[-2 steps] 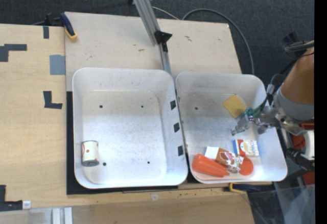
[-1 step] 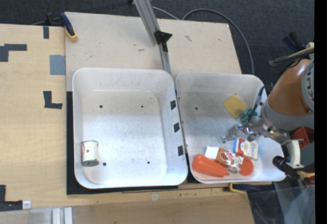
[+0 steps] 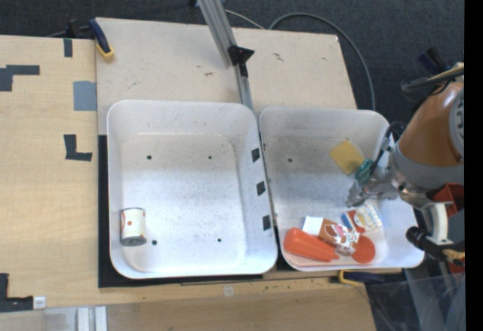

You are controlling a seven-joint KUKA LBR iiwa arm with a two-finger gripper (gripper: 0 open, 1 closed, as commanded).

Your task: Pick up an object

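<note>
1. The gripper [image 3: 361, 190] is hanging low in the right bin [image 3: 302, 122], between the tan block [image 3: 346, 156] and the toys [image 3: 336, 239] at the front wall.
2. Nothing is being lifted — everything is lying on the floor.
3. Claw state: I cannot tell.
4. The can [image 3: 133, 226] is sitting in the left bin [image 3: 181, 111], well apart.
5. Grasp and lift are remaining.

Single fixed camera above bench [image 3: 189, 50], slanted down, both bins [image 3: 121, 126] framed.

Grey arm [image 3: 430, 145], orange-banded, reaching in from right, wrist angled down-left.
</note>
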